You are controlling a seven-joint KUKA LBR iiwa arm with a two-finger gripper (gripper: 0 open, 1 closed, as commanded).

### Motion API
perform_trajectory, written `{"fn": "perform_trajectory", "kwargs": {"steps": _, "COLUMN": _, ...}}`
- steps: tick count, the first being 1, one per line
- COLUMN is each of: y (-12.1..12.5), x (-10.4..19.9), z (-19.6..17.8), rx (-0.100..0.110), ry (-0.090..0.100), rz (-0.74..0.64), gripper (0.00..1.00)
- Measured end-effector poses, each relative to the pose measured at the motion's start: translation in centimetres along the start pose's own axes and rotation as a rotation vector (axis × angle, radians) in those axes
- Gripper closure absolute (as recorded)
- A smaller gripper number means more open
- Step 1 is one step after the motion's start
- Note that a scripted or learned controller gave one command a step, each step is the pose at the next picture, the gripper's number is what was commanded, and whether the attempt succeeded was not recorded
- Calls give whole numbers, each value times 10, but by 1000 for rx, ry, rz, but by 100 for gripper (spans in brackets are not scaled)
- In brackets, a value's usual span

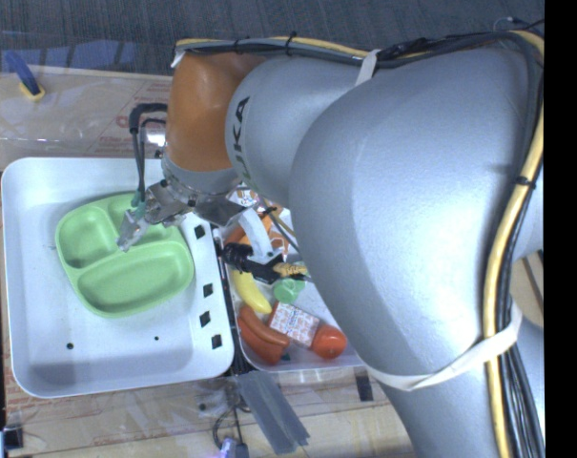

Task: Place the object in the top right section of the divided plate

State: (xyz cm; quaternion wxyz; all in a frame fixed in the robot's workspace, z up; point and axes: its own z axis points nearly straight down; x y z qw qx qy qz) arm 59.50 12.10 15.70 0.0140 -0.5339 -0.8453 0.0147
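Camera view: arm over the divided plate, left bin

Tool (133, 229): slender metallic fingers angled down-left, tips over the upper right section of the divided plate (126, 260). Whether they are apart or closed cannot be told, nor whether anything is held; no object can be made out at the tips.

Arm (383, 208): grey, orange band above the wrist, letters "KA" readable on the casing.

Divided plate: light green, three sections, lying in the left bin (40, 351).

Right bin (298, 368): mostly hidden under the arm. Visible contents, well apart from the tool: yellow banana (253, 294), small green item (286, 290), red item with a printed label (298, 330), the print too small to read.

Tabletop (69, 103): pale wood.
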Motion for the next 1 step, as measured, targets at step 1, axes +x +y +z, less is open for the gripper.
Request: {"fn": "perform_trajectory", "kwargs": {"steps": 1, "y": -53, "x": -72, "z": -137, "rx": -41, "ry": -8, "rz": 2, "gripper": 0}}
